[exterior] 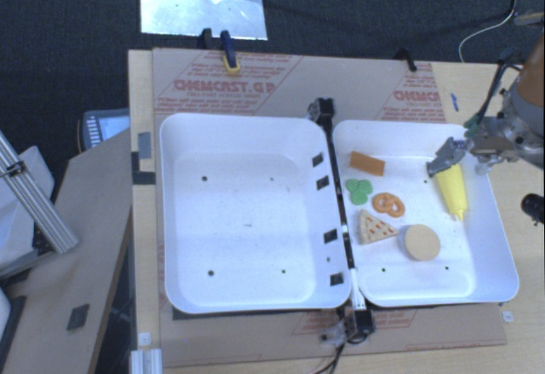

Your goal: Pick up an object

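Gripper (451, 158): enters from the right edge of the frame, over the upper right part of the right bin. Grey fingers slant down and to the left. Their tips sit right at the top end of the yellow bottle.
Finger opening: cannot tell. The fingers overlap in this slanted view and no gap can be read between them.
Hold: cannot tell whether the bottle is pinched or merely touched; the bottle lies flat on the bin floor.
Yellow bottle (452, 189): right bin, right side, lying lengthwise with its narrow nozzle pointing toward the near edge of the bin. Its broad end is beside the fingertips.
Orange block (367, 163): right bin, upper left area, well apart from the gripper.
Green piece (358, 190): just below the orange block, near the divider between the bins.
Pretzel (389, 204): middle of the right bin, just right of the green piece.
Wedge slice (374, 227): below the pretzel, pale with a tan crust edge.
Round tan disc (421, 242): just right of the wedge slice, near it but apart.
Right bin (494, 279): white, shallow, holds all six items.
Left bin (247, 219): white, shallow, beside the right bin.
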`<state>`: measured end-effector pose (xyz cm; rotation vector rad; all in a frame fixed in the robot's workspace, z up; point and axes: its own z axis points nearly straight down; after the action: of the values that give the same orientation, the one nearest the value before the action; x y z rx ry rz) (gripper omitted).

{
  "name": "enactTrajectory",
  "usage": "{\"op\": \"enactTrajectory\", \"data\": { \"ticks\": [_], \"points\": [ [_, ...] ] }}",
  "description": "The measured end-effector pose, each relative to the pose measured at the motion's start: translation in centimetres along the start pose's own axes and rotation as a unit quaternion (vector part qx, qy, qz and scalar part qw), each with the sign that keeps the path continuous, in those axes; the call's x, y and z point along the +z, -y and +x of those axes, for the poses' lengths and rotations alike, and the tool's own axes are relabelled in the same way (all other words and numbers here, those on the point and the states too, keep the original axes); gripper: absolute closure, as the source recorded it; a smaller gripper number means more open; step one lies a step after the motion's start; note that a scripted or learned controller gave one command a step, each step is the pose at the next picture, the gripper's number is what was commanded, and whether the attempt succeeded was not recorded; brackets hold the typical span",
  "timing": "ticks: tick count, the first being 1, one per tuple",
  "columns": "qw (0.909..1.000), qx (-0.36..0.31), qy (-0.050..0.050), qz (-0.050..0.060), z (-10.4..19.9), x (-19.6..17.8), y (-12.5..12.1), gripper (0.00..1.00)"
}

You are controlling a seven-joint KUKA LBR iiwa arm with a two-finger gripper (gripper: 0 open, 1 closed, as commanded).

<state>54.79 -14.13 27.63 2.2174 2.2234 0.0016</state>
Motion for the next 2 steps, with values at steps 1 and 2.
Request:
{"op": "enactTrajectory", "data": {
  "ticks": [1,2],
  "points": [
    [1.0000,-0.001,0.000,-0.002,0.0,-1.1,-0.1,1.00],
    [0.9999,-0.005,0.000,-0.010,7.5,-17.6,-0.4,1.00]
  ]
}}
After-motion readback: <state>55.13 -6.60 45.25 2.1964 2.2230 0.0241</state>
